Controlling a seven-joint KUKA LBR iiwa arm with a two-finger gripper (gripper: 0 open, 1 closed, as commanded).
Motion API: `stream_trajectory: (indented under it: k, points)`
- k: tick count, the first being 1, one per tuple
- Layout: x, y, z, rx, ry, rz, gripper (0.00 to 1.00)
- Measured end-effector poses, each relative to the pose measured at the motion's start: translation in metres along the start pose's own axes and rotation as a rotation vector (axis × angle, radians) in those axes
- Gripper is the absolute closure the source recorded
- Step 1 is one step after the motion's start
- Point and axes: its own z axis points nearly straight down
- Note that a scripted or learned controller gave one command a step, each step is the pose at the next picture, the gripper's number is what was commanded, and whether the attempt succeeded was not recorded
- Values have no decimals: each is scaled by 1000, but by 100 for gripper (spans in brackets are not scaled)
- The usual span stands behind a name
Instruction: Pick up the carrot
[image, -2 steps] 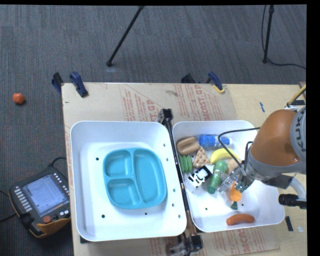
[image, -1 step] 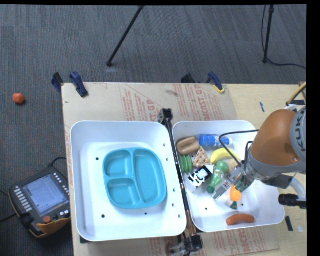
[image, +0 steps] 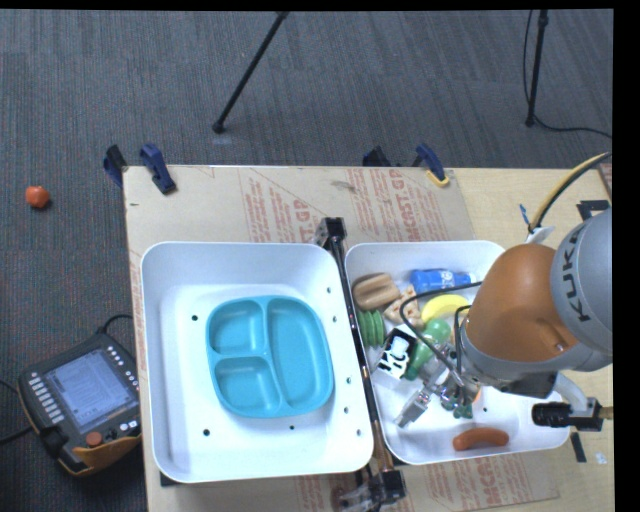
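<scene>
The gripper (image: 436, 396) hangs low over the right bin (image: 520, 450), in the lower middle of that bin, with a pale metallic part pointing toward the lower left. At this slant, and under the wrist, I cannot tell whether it is spread or closed, and nothing can be seen held in it. The carrot (image: 480, 438), a short orange-red piece, lies flat on the bin floor just below and right of the gripper, near the bin's lower wall and apart from the gripper tip.

Above the gripper sits a black-and-white tag (image: 397, 353), and beyond it a cluster of items fills the upper left part of the right bin: a green ridged piece (image: 372, 325), a tan piece (image: 373, 290), a yellow piece (image: 446, 305) and a blue packet (image: 440, 279). The orange band of the arm (image: 515, 310) covers the bin's right side.

The left bin (image: 170, 300) holds a teal divided plate (image: 270, 355) at its centre. Both bins rest on a cardboard-covered bench (image: 300, 195) with blue clamps (image: 157, 167) at its upper edge. At lower left of the frame, a control pendant (image: 85, 400) lies on the grey carpet, and a small orange ball (image: 38, 196) sits at far left.
</scene>
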Motion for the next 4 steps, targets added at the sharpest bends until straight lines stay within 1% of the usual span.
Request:
stream_trajectory:
  k: [1, 2, 3, 4]
  points:
    - [10, -7, 0, 0, 0, -131, 0]
    - [-88, 18, -1, -1, -4, -171, 0]
    - [-33, -15, 0, 0, -1, -366, 0]
    - [-33, -15, 0, -1, -1, -365, 0]
